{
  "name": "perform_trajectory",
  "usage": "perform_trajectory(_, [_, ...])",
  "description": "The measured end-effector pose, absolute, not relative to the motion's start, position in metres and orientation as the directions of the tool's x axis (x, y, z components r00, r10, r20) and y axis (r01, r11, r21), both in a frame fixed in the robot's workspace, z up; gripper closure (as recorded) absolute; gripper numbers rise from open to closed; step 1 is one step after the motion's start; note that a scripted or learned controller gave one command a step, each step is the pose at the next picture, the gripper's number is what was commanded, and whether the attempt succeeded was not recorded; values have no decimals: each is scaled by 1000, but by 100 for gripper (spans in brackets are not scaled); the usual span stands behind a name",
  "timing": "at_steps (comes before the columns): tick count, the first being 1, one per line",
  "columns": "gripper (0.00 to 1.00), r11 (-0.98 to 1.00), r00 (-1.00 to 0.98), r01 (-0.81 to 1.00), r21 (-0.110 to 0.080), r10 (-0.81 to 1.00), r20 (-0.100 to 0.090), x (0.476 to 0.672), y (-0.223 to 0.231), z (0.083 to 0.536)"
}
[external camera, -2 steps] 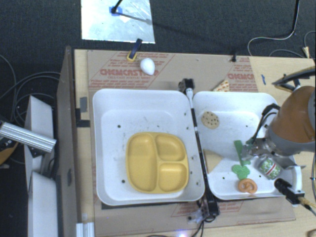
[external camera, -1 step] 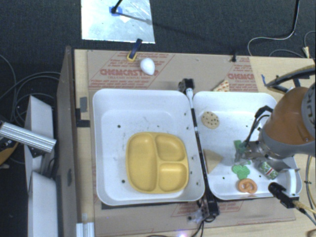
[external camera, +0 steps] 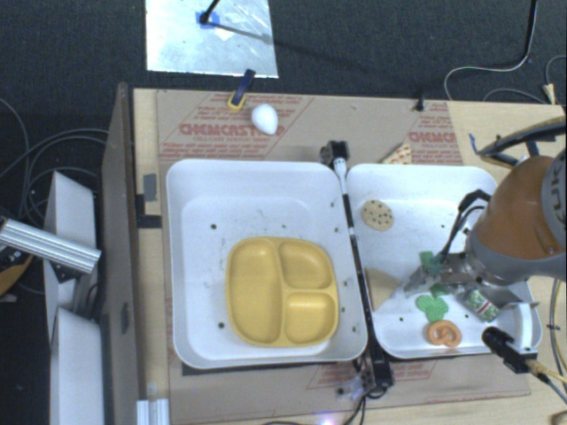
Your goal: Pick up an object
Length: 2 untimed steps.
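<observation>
Overhead, the left bin carries a yellow divided tray near its front edge. Reaching into the right bin, the gripper hovers over a green toy; its state I cannot tell. An orange ring lies at the front edge, a cookie toward the back left corner

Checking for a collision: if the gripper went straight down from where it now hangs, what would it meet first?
Probably the small green toy piece on the right white bin floor, just under the gripper; depth is unclear from this slanted view.
</observation>
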<state>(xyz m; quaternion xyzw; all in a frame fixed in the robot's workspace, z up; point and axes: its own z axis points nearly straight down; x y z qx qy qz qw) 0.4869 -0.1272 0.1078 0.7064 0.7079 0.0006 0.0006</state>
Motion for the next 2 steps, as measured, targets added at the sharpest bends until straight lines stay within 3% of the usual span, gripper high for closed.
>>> perform_trajectory(1, [0, -3, 3, 1000, 4, 1000, -4, 509, -197, 94])
perform_trajectory(2, [0, 9, -9, 1000, 4, 1000, 2, 539, -143, 84])
